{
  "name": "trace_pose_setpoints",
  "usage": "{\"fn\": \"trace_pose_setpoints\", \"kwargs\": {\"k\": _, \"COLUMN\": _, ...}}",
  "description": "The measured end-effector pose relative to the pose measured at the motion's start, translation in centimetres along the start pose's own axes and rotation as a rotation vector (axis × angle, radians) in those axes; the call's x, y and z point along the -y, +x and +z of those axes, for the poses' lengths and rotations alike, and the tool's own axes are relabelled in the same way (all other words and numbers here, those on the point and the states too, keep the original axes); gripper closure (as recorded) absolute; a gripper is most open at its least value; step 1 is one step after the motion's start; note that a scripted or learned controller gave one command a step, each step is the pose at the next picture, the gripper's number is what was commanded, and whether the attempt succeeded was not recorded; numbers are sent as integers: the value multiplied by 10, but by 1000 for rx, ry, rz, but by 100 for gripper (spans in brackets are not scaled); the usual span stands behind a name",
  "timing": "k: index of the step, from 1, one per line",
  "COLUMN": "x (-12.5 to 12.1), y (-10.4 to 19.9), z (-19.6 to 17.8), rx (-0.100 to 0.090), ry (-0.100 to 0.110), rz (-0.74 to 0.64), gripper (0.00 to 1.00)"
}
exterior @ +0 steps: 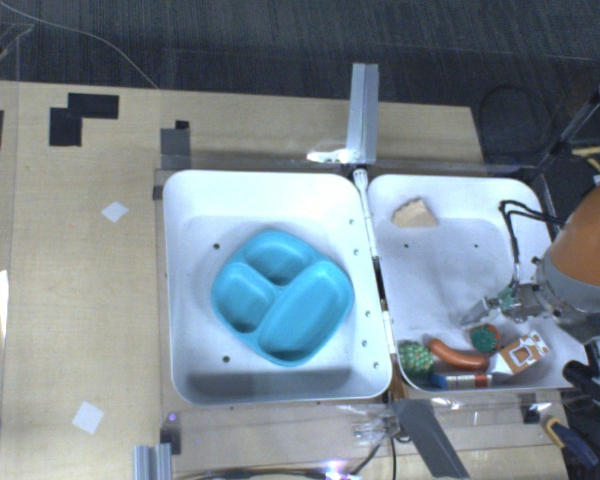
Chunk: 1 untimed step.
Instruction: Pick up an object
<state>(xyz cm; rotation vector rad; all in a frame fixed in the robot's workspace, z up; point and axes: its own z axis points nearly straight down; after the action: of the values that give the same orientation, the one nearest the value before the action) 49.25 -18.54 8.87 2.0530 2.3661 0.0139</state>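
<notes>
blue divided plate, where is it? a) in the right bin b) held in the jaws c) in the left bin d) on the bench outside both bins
c: the blue divided plate lies flat on the floor of the left bin, while the small items, such as the tan chunk, sit in the right bin.

No readable text anywhere (the carton's print (525, 353) is blurred).
</notes>
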Motion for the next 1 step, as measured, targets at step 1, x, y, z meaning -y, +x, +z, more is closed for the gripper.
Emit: {"fn": "trace_pose_setpoints", "kwargs": {"k": 1, "x": -3, "y": 25, "z": 0, "rx": 9, "ry": -2, "rz": -71, "gripper": 0}}
